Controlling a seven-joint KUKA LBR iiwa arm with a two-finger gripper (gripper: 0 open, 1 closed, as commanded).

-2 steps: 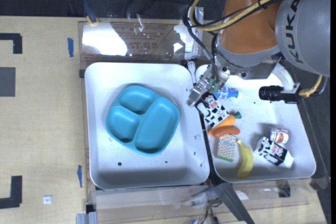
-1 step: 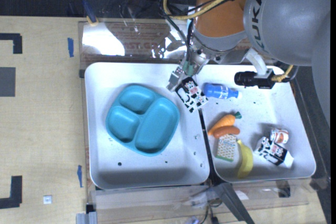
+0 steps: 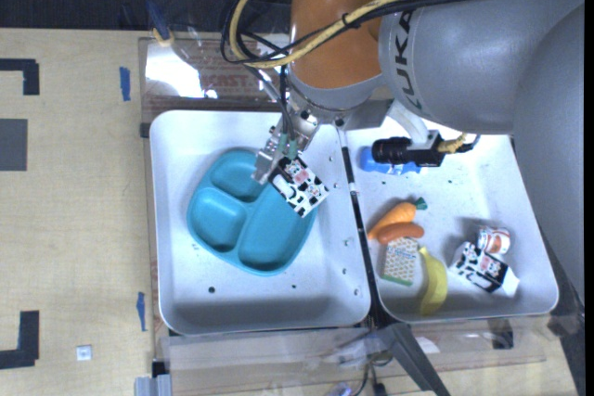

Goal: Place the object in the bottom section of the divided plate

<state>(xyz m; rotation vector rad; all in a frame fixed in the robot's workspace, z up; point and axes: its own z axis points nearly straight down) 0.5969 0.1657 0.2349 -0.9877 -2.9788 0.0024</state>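
I see gripper [image 3: 280, 158] at frame centre, jaws clamped on cow-print carton [image 3: 303, 185], over blue divided plate's [image 3: 223, 220] upper right rim.

The one legible marking is the maker's name on the grey arm [image 3: 483, 51]: dark capital letters run down its casing near the orange band, and "KU" can be made out, with the rest cut off by the curve of the shell. The small carton [image 3: 303, 184] with black-and-white cow patches, over the blue divided plate [image 3: 249, 216] in the left bin, carries print too small to read. A second carton [image 3: 483, 264] of the same pattern lies in the right bin; its label is likewise unreadable.
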